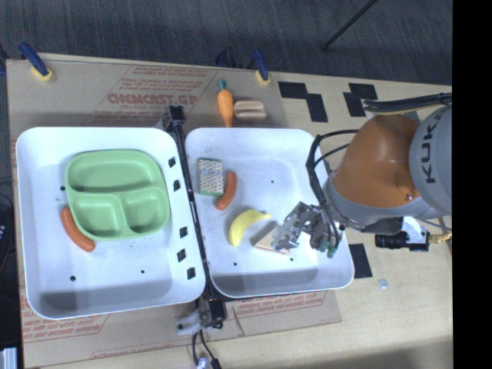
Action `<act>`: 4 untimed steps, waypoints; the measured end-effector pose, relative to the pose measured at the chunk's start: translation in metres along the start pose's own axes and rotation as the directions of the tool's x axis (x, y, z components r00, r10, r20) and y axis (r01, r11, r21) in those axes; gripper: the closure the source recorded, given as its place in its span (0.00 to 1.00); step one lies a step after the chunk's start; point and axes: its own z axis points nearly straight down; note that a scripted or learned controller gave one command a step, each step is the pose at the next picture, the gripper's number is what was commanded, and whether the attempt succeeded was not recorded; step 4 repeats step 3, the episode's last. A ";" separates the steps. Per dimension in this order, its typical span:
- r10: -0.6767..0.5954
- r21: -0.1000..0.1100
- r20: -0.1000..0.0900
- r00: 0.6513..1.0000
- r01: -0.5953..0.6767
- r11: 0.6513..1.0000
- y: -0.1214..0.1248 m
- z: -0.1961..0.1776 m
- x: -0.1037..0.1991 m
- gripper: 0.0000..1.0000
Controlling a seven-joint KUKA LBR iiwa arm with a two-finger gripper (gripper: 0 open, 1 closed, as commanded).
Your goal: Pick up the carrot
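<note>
The carrot is orange with a green top. It lies on the cardboard just behind the right bin's far rim, outside both bins. My gripper is low inside the right bin, near its front right corner and well in front of the carrot. It sits just right of a yellow banana. The carrot is not at the gripper.
A tan bun-like piece lies right beside the carrot. The right bin also holds a red sausage and a speckled block. In the left bin are a green divided plate and another sausage.
</note>
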 end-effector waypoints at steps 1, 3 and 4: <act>-0.211 0.001 0.006 0.977 0.211 0.977 -0.023 -0.077 -0.054 1.00; 0.242 0.000 0.001 0.970 -0.242 0.970 0.006 -0.020 -0.013 1.00; 0.242 0.000 0.001 0.970 -0.242 0.970 0.006 -0.020 -0.013 1.00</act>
